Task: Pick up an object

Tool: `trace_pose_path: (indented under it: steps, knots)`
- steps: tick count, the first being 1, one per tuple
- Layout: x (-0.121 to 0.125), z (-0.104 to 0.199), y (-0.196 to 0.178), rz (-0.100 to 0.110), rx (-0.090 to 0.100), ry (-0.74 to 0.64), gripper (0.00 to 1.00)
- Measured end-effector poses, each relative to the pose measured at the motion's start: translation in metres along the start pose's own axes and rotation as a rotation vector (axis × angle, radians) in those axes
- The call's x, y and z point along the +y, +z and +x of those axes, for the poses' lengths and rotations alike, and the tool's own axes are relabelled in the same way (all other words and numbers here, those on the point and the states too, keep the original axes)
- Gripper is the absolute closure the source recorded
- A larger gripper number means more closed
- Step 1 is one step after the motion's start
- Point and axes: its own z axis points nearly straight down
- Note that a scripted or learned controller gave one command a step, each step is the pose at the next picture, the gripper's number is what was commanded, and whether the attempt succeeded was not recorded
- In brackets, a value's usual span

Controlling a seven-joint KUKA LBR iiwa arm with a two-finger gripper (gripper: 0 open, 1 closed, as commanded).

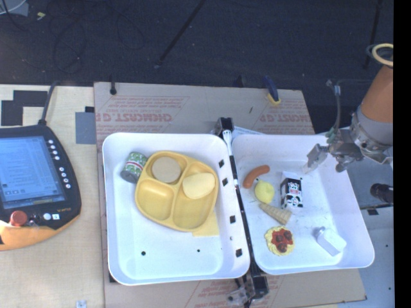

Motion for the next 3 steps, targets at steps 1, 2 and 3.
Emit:
trace_pose_path:
  steps: [1,2,3]
  knots:
    - [-0.003,0.024,0.104,-0.003,-0.002,0.000,0.00]
    - [-0.004,0.024,0.096,0.000,0.000,0.002,1.00]
    - [0.007,0.137,0.012,-0.008,0.003,-0.011,1.00]
